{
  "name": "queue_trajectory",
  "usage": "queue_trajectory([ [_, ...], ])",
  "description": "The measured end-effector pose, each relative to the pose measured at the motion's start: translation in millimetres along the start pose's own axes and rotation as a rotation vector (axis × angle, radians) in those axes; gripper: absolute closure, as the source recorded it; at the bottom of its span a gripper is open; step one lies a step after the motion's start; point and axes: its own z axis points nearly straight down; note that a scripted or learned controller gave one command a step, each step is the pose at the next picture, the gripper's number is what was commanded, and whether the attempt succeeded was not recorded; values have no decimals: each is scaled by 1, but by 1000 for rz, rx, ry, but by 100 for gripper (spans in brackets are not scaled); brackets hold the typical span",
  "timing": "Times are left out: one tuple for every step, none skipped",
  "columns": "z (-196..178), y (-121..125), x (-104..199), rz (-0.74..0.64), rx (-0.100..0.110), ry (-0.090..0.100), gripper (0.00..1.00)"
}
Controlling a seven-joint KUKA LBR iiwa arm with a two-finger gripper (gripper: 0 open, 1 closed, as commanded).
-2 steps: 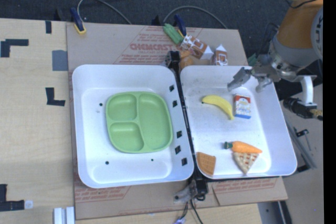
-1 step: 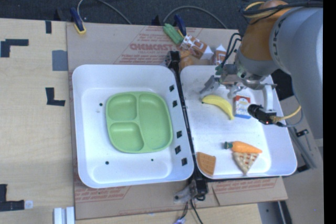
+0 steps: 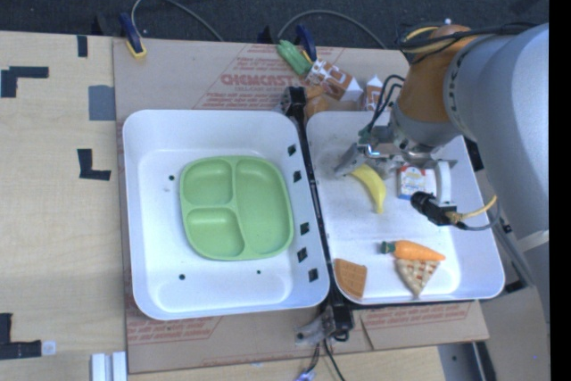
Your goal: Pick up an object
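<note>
My gripper (image 3: 393, 169) hangs over the upper middle of the right bin (image 3: 482, 281), below the orange wrist band. Its fingers (image 3: 347, 162) are spread wide, open, with nothing gripped between them. A yellow banana (image 3: 371, 187) lies on the bin floor just below the left finger. A small white packet (image 3: 411, 181) sits between the fingers, on the floor. Further toward the front lie an orange carrot (image 3: 417, 252), a tan waffle wedge (image 3: 415, 276) and a brown cracker (image 3: 351, 277).
The left bin (image 3: 147, 281) holds a green divided plate (image 3: 236, 207). Behind the bins, on the cardboard, lie a green clamp (image 3: 294, 57) and small cartons (image 3: 332, 85). A black cable with a connector (image 3: 434, 210) trails from the gripper over the right bin.
</note>
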Motion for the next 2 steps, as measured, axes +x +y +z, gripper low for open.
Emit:
queue_trajectory([
  [-10,0,0,0,-2,-2,100],
  [-99,-20,70,-1,0,2,100],
])
